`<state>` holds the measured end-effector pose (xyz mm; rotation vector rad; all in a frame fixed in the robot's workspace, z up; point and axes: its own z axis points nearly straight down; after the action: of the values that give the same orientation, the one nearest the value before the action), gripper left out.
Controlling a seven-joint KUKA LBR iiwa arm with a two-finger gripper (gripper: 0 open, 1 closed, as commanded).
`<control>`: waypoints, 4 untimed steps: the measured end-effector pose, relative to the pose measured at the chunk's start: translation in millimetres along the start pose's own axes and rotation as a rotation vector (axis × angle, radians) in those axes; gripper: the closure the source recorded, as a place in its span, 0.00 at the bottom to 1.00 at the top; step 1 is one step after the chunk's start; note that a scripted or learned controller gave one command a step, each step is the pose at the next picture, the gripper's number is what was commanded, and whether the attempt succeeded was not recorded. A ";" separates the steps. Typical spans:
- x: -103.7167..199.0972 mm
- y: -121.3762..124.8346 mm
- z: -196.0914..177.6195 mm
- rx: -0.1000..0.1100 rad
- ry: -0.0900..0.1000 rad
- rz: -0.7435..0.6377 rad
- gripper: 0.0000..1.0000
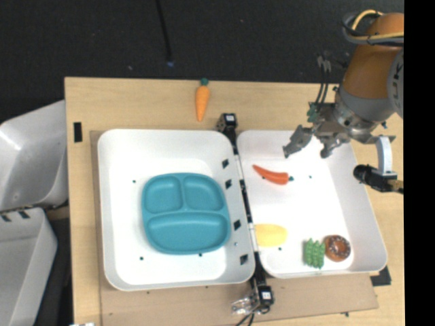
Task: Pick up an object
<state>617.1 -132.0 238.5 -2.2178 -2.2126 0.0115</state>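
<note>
The right bin (353,202) holds a red chili pepper (272,175) near its back left, a yellow piece (270,234) at its left wall, a green bumpy item (313,252) and a brown doughnut (336,247) at the front. My gripper (313,145) hangs over the bin's back part, to the right of and slightly behind the chili, open with nothing between its fingers.
The left bin (115,182) holds a teal divided plate (185,212). An orange carrot (202,100) lies on the wooden bench behind the bins. Black clips (226,122) sit along the seam between the bins. A white object (27,161) stands at the far left.
</note>
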 end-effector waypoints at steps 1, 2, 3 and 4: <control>0.1 2.3 -7.3 -0.013 -0.002 -0.002 0.00; -10.9 1.3 50.3 -0.008 -0.003 -0.001 0.00; -15.8 -4.4 112.1 -0.006 -0.002 -0.001 0.00; -17.4 -4.0 138.3 -0.011 -0.003 0.000 0.00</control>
<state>611.5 -149.2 100.2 -2.2254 -2.2191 0.0033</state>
